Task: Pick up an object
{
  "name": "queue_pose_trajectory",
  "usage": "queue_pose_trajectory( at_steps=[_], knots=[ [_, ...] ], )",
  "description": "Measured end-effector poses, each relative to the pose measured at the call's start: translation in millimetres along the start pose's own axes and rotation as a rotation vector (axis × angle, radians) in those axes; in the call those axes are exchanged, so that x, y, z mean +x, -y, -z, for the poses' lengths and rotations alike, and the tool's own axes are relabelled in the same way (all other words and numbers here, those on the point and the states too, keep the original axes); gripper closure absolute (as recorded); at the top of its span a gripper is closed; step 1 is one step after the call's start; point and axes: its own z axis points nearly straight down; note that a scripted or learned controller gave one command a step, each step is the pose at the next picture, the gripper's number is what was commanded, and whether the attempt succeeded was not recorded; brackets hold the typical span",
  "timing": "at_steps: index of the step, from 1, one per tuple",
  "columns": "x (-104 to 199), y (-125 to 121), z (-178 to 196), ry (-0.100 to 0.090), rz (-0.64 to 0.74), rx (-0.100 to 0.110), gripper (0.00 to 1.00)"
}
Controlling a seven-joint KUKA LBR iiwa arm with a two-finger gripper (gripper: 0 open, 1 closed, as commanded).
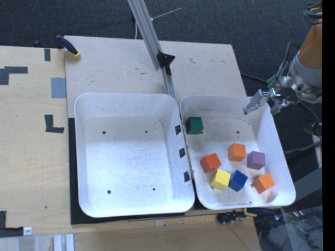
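Pincer [256,102] is hovering by the right bin's [277,145] rim, can't tell its state; it's risking clipping that rim descending toward the blocks [236,167].

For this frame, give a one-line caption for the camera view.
Gripper hovers at the right bin's far corner; green block sits apart from six clustered blocks.

One fixed overhead camera looks slantwise down on both bins [78,109].
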Motion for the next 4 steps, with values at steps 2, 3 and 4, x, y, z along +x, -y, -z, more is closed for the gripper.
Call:
queue_pose_trajectory(
  at_steps=[2,3,4],
  knots=[
    [11,1,-53,0.001,0.001,0.001,0.0],
    [15,-2,-98,0.001,0.001,0.0,0.0],
    [18,-1,-142,0.001,0.001,0.0,0.0]
  ],
)
